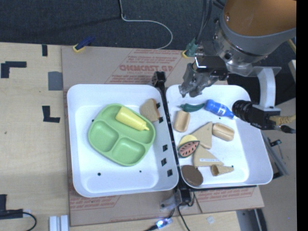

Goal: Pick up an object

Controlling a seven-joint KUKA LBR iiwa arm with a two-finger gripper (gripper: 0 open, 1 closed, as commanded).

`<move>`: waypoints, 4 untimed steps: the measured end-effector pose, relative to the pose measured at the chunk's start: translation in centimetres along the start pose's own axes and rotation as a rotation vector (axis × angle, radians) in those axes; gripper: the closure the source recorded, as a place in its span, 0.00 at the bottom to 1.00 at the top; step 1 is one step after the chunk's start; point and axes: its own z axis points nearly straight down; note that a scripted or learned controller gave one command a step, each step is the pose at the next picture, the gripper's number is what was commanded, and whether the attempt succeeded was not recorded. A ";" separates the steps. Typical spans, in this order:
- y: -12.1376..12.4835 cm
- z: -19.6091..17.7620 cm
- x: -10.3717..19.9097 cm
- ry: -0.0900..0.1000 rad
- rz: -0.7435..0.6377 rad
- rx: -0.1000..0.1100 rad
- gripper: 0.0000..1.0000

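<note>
Currently, I see the arm [255, 18] reaching in from the right, with the tool [191, 88] positioned over the far left corner of the right bin [255, 174]. I cannot tell whether the tool is released or clenched; nothing is visibly grasped by it. Just below the tool, a dark green curved piece [192, 107] lies on the bin floor, and a blue bottle [219, 108] lies beside it to the right. Nearer the camera, the right bin carries a tan cylinder [182, 121], a tan roll [223, 131], a beige wedge [204, 134], a watermelon slice [188, 146], a pale triangle [207, 160], a small tan block [222, 170] and a brown disc [193, 175]. The left bin [82, 177] holds a green divided plate [120, 138]; a yellow bottle-shaped object [131, 118] rests across its far rim, and a brown bread-like piece [150, 109] lies just beside the plate, near the divider between the bins. Both bins sit on a cardboard sheet [134, 66] on the worktop [29, 129].
</note>
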 end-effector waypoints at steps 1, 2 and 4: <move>0.0 -4.6 1.6 0.001 0.001 -0.002 1.00; -0.1 -0.2 8.1 -0.001 -0.004 0.009 1.00; -0.1 14.0 10.5 -0.007 0.006 0.015 1.00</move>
